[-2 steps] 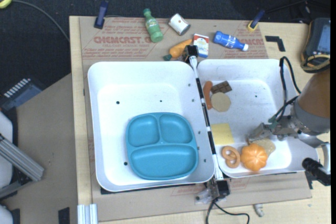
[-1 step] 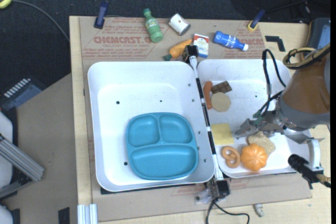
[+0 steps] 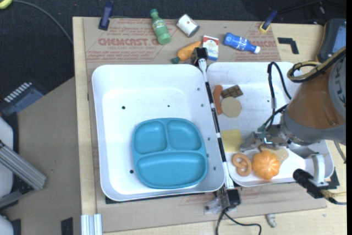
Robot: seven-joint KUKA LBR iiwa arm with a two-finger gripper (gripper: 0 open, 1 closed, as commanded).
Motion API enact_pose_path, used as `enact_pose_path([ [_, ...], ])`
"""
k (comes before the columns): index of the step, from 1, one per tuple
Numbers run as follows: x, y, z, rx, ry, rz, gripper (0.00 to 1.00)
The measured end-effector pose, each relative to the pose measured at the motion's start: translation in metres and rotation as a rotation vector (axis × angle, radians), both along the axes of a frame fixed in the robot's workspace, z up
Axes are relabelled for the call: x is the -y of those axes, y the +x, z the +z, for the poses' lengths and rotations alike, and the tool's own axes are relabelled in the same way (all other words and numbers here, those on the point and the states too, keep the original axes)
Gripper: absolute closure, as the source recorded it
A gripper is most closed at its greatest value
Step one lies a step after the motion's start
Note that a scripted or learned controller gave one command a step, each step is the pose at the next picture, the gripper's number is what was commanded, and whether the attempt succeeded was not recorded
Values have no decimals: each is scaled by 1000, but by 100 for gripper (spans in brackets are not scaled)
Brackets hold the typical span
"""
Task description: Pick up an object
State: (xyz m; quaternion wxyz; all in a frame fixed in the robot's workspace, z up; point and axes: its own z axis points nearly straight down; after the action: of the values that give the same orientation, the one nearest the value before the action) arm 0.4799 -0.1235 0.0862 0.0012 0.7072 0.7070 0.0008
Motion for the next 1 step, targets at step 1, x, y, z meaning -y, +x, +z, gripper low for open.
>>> enact_pose_path([
  [1, 62, 58, 36, -1, -1, 0, 0],
])
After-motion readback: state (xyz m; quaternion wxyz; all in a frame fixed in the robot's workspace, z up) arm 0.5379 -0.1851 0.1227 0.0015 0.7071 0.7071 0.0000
